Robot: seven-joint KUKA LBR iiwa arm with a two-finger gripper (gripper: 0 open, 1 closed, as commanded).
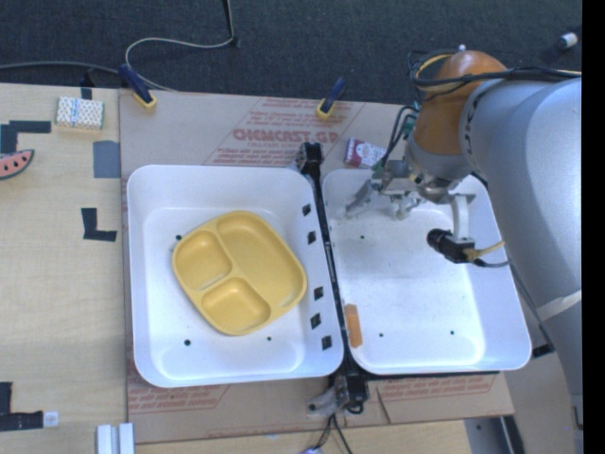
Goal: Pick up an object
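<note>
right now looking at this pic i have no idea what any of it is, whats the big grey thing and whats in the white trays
The big grey thing is a robot arm, with an orange band near its wrist. It reaches in from the right of the picture. At its end is a two-finger gripper, which sits over the far end of the right bin. Nothing can be seen between its fingers.

The picture comes from one camera fixed above the bench, looking down at a slant.

The two white trays are shallow bins side by side. The left bin holds a yellow divided plate with three compartments. In the right bin, a small orange object lies against the near left wall; what it is can't be told. Outside the bins, a small packet lies on the cardboard behind them.
</note>
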